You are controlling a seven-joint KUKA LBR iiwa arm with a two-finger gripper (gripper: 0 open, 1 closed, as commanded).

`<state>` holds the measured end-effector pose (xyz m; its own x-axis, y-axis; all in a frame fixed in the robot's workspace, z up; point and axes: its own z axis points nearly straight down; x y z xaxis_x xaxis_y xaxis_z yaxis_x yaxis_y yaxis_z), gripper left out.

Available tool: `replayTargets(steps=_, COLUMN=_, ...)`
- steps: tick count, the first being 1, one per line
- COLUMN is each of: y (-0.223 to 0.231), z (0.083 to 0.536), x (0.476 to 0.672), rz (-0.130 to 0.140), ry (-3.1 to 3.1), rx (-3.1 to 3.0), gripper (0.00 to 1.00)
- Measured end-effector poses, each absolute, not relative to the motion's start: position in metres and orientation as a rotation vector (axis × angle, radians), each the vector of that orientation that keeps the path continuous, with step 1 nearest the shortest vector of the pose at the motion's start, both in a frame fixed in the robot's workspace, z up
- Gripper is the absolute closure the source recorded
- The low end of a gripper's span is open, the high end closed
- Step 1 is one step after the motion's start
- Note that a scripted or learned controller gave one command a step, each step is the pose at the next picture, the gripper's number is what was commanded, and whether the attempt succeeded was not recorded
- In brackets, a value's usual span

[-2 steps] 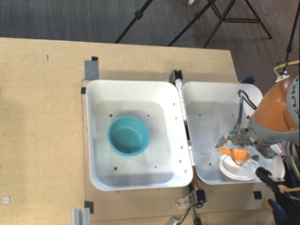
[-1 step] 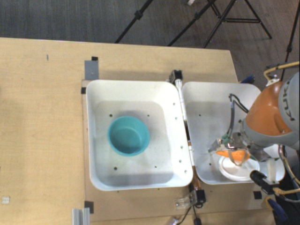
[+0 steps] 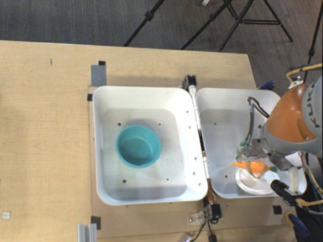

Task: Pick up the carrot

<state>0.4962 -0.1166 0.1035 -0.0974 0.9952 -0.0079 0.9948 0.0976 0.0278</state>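
We look down on a pale wooden bench (image 3: 45, 135) that carries two shallow white bins side by side. The left bin (image 3: 146, 97) holds a teal bowl (image 3: 139, 145), which sits upright a little toward eight o'clock from the bin's middle, apart from all four walls. A few small dark dots mark the floor of this bin around the bowl.

The right bin (image 3: 222, 110) touches the left one along their shared rim. In its five o'clock corner lies a small white plate (image 3: 252, 184), and the carrot (image 3: 251, 165) sits at the plate's twelve o'clock edge, an orange piece with its thin end pointing toward nine o'clock. We cannot tell whether the carrot rests on the plate or hangs just above it.

The arm (image 3: 295, 117) comes in from three o'clock, its orange band bulking over the right bin's far side, with grey metal below it. The claw (image 3: 255, 158) is down right at the carrot, and the orange shows against its lower parts. We cannot tell from this slant whether the claw stands apart or together, nor whether the carrot lies between its tips. A black cable (image 3: 252, 116) loops from the wrist toward twelve o'clock over the bin floor.

Beyond the bench at twelve o'clock we see dark carpet (image 3: 75, 9) and the black legs of a stand (image 3: 242, 6)
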Motion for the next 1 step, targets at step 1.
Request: replayTargets(steps=1, y=-0.1166, z=0.1034, x=0.4962, rz=0.024, ry=2.309, rx=2.094, gripper=0.00)
